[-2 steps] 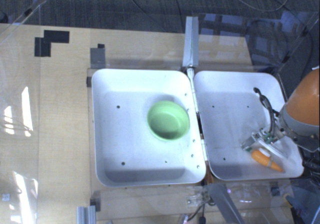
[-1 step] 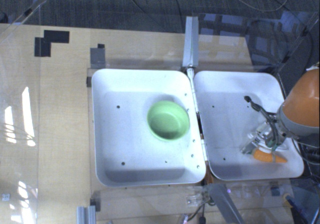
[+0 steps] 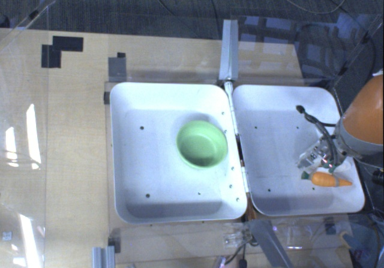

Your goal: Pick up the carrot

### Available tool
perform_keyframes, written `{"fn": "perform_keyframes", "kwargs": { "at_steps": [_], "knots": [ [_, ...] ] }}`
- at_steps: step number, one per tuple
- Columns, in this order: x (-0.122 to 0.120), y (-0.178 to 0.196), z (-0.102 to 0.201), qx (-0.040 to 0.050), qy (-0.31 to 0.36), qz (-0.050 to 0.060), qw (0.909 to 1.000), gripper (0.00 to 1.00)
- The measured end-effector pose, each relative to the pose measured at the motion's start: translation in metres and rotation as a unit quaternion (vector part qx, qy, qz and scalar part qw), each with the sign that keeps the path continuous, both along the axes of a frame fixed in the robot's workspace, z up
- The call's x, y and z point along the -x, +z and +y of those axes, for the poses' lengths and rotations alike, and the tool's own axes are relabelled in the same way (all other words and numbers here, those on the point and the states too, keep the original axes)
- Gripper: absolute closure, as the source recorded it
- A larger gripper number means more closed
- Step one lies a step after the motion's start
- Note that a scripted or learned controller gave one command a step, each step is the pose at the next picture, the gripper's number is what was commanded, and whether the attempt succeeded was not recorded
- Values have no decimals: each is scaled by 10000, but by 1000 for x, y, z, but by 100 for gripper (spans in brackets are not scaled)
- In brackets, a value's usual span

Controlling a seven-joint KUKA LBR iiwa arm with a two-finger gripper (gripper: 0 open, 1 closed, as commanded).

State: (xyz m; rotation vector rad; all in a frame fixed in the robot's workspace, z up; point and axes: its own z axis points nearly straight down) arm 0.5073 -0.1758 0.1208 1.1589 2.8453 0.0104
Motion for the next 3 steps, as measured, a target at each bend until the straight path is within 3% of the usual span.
{"fn": "perform_keyframes", "kwargs": {
  "at_steps": [1, 2, 3],
  "knots": [
    [3, -5, 1, -16, -4, 59, 10000, 0],
    [14, -29, -4, -32, 847, 238, 9961, 0],
    [10, -16, -2, -34, 838, 197, 9963, 100]
  ]
}}
